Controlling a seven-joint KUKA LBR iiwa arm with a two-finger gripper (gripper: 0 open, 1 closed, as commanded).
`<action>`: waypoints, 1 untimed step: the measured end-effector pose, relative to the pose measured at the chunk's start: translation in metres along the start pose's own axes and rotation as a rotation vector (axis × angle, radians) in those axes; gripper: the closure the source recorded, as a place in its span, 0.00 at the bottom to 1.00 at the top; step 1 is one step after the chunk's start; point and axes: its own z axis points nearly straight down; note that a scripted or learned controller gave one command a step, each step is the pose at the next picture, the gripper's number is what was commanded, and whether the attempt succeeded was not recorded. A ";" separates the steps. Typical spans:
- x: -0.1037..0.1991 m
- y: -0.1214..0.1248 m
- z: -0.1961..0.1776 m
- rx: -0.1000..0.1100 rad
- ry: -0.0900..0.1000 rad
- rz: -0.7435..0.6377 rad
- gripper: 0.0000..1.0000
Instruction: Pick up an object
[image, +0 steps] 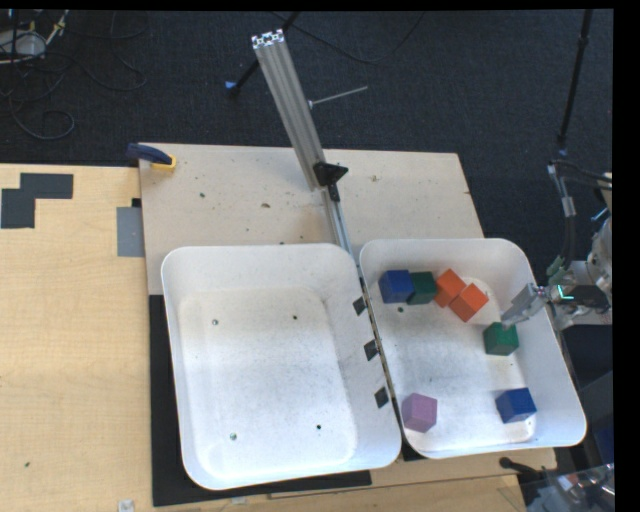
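The gripper (518, 308) reaches in over the right rim of the right bin (545, 290), its grey fingers pointing down and to the left into the bin. A green cube (501, 340) sits on the bin floor directly below the fingertips, touching or very nearly touching them; whether it lies between the jaws cannot be told. How far the jaws stand apart cannot be told either, as the fingers appear as one pale wedge. Elsewhere in the right bin: a blue cube (396, 285) and a dark green cube (422, 288) side by side near the far wall, two orange blocks (460, 294) just right of them, a purple cube (419, 411) near the front left, and a second blue cube (516, 404) at the front right. The left bin (200, 270) lies alongside, touching the right bin along a row of black clips (369, 349).
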 end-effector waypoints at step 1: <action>-0.001 0.001 -0.002 -0.005 -0.002 0.001 0.00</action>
